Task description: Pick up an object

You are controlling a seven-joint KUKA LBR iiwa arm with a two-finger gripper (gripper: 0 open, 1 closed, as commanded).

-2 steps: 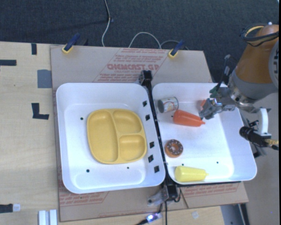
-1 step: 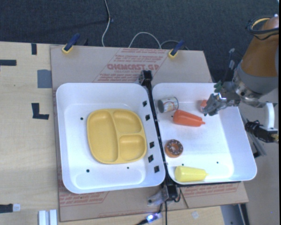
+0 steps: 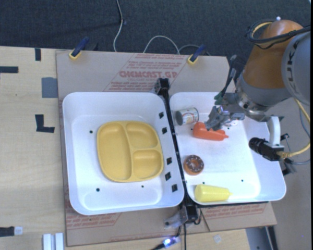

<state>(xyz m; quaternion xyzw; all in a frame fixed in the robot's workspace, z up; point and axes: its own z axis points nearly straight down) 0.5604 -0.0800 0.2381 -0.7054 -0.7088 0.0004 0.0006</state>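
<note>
Over the right-hand shallow white bin (image 3: pixel 261 189), the gripper (image 3: pixel 217 120) hangs at the upper end of a small orange plastic carrot (image 3: pixel 209 134), which lies flat on the bin floor just right of the divider. How the gripper is set and whether it has any hold on the carrot cannot be told from this slant.

The carrot looks like a hollow moulded toy: probably light, stiff and rather slick, tapering so that it may squirt out if pinched near the tip. Its thicker middle, taken across the short width, seems the safest hold.

Nearby lie a small clear-and-metal cylindrical item (image 3: pixel 186 116), a round brown doughnut-like disc (image 3: pixel 193 164) and a pale yellow plastic cone-shaped piece (image 3: pixel 212 193). A yellow compartmented plastic tray (image 3: pixel 129 150) sits in the left bin (image 3: pixel 78 134).
</note>
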